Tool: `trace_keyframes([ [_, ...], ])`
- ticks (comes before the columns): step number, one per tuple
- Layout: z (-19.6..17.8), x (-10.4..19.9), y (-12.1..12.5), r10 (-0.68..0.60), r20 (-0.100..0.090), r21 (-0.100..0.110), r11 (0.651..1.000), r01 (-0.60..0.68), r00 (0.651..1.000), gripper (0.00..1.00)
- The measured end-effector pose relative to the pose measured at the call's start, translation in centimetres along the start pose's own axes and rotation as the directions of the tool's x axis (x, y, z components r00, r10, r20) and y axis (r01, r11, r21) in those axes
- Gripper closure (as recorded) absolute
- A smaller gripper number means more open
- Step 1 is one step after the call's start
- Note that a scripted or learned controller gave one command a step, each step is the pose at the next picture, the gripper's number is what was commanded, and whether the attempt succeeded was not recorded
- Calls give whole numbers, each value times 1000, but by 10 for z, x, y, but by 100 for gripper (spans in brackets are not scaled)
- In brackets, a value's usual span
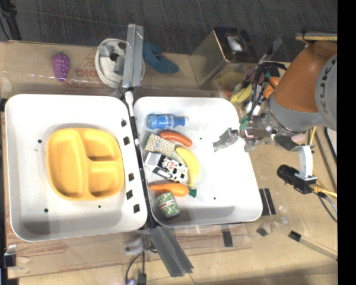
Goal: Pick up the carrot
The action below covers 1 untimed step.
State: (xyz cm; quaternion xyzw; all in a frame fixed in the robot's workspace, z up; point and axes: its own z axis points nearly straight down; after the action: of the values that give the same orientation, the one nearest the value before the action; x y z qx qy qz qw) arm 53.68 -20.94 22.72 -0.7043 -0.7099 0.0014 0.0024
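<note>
A: From the overhead camera, where does the carrot [169, 189] lie?

B: In the right bin [237, 183], near its front left corner, lying roughly crosswise with its green stub pointing right. A small green can [167, 204] sits just in front of it, and a patterned packet [166, 166] lies just behind.

A: How will it handle?

B: Likely a light toy, stiff and smooth, so it could slip or roll. The thick middle looks like the best place to take hold, fingers closing across its narrow width. The can crowds the front side, so there is little room there.

A: And the gripper [225, 139]?

B: It hangs over the right part of the same bin, well apart from the carrot. The fingers look spread and grasp nothing.

A: What is the count?

B: Two white bins. One yellow divided tray [86, 162] in the left bin [24, 117]. In the right bin: one carrot, one banana [188, 161], one reddish sausage-like piece [175, 138], one blue bottle [164, 122], one packet, one can. On the counter [29, 70] behind, one purple bunch of grapes [60, 65].
</note>
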Motion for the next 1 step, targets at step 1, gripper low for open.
trace_keyframes([
  [1, 113, 73, -9, -195, 13, -26, 980, 196, 981, 0],
])
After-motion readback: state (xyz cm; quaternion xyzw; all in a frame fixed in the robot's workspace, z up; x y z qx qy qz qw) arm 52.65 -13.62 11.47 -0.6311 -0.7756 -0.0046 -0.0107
